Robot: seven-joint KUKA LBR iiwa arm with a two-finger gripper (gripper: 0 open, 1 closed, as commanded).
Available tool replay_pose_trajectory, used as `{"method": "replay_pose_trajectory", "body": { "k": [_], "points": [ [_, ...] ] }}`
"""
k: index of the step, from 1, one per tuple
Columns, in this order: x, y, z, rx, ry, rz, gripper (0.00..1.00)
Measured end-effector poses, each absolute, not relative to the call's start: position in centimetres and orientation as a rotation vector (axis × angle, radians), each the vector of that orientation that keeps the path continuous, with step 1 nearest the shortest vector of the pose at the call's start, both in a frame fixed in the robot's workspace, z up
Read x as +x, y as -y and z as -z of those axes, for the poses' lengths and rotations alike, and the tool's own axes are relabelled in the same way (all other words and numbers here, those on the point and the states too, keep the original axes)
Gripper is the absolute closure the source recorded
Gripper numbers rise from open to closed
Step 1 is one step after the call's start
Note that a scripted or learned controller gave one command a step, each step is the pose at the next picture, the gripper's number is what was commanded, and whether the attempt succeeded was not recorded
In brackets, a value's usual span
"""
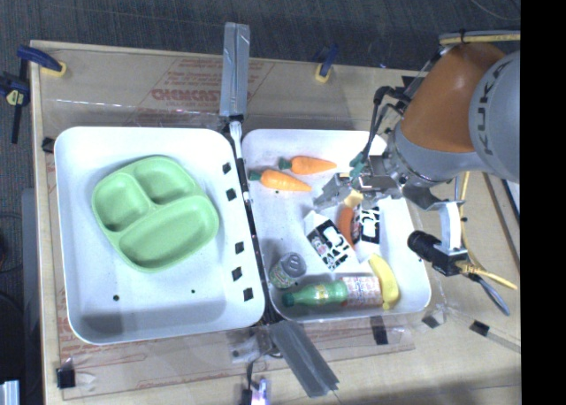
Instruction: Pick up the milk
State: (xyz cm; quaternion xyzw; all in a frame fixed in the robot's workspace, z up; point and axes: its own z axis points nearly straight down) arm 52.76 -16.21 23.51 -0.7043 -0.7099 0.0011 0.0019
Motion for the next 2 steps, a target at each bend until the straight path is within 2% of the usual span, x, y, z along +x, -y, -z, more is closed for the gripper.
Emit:
{"method": "replay_pose_trajectory", "body": {
  "k": [1, 2],
  "points": [
    [50.0, 18.1, -11.2, -2.384, 2.073, 0.019, 0.0],
    [50.2, 18.2, -12.4, -2.385, 2.082, 0.021, 1.0]
  ]
}}
